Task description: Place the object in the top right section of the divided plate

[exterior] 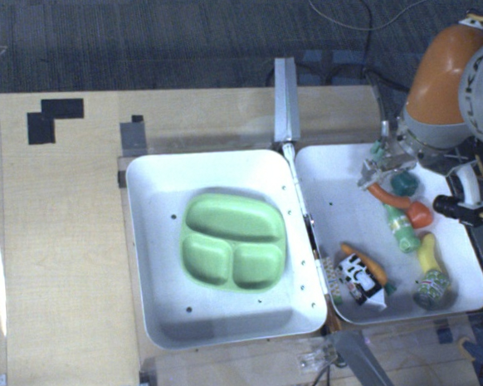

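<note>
A green divided plate (pixel 231 240) lies in the left bin (pixel 154 186), with one long section at the top and two smaller ones below. My gripper (pixel 383 164) hangs over the upper part of the right bin (pixel 332 181), its metal fingers (pixel 373 169) just above an orange carrot-like toy (pixel 396 199) and a teal round object (pixel 405 184). I see nothing held between the fingers. All the loose objects lie in the right bin.
The right bin also holds a green bottle (pixel 402 229), a yellow banana-like toy (pixel 428 253), a dark green round item (pixel 431 290), a black-and-white packet (pixel 360 278) and a small orange stick (pixel 365 261). A metal divider (pixel 285 101) runs between the bins.
</note>
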